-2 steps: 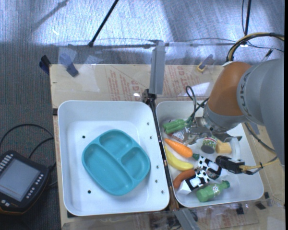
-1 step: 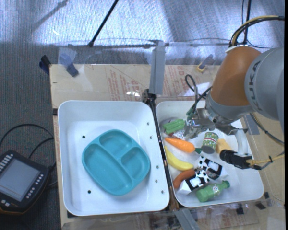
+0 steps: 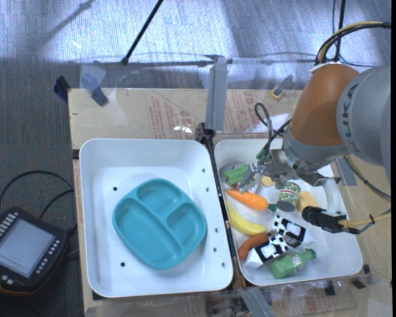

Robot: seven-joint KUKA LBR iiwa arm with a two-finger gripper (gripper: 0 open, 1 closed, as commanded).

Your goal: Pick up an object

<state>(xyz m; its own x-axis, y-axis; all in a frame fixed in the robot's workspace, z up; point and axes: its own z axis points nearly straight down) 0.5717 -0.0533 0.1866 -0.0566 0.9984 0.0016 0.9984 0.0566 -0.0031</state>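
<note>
Carrot [image 3: 247,199] mid-bin among crowded toys, claw [image 3: 259,174] just above, grip state unclear.

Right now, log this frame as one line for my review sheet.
stage: reaching | gripper: low in right bin, by carrot | grasp: unclear | banana, green bottle: untouched | left bin: teal divided plate
</note>
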